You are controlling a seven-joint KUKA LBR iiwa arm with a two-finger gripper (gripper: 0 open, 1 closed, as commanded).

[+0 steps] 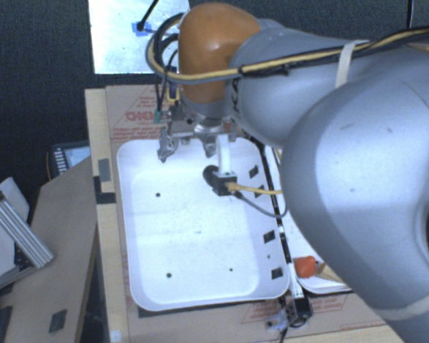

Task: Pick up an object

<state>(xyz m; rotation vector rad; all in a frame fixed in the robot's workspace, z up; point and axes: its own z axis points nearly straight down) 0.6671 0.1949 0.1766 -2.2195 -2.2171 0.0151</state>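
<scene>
Gripper [191,148] hangs over one white bin [200,278]; you see fingers spread, nothing held; one orange object [305,266] beside.

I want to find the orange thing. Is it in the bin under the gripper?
No, the orange thing lies in the other bin, partly hidden by the arm, while the gripper is over the left bin.

White bin [142,231]; grey arm [360,157], orange band [210,50]; orange object [305,266].
</scene>
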